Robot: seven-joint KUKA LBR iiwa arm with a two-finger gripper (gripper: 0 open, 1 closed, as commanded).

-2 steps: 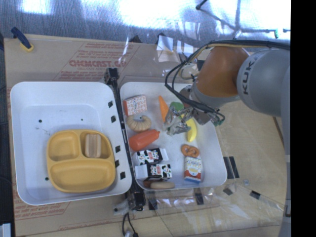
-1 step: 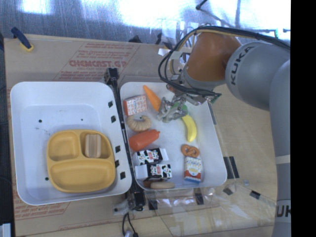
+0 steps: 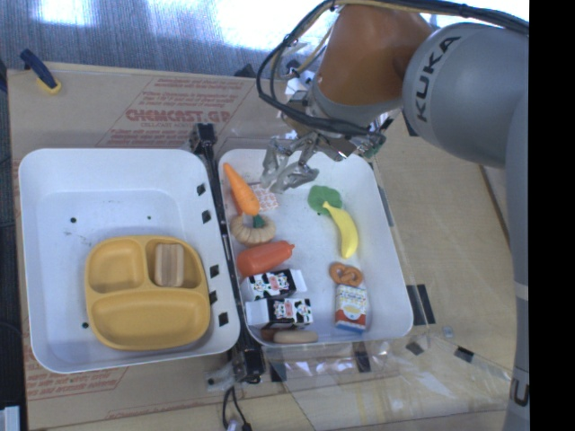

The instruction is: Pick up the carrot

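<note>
The carrot [image 3: 241, 189], orange with a small green tip at its near end, lies at a slant by the left wall of the right bin [image 3: 388, 241], toward the back. My gripper [image 3: 287, 167] hangs over the back of that bin, just right of the carrot's far end and a little above it. Its metal fingers [image 3: 273, 162] are spread open, and nothing sits between them. The grey arm with its orange band reaches in from the upper right.
The right bin also holds a bagel [image 3: 253, 229], a red sausage [image 3: 265, 258], two cow-print cartons [image 3: 272, 284], a banana [image 3: 345, 231], a green leaf [image 3: 323, 196], a pretzel [image 3: 346, 274] and a juice box [image 3: 351, 306]. A yellow divided tray [image 3: 135, 317] lies in the left bin [image 3: 54, 196].
</note>
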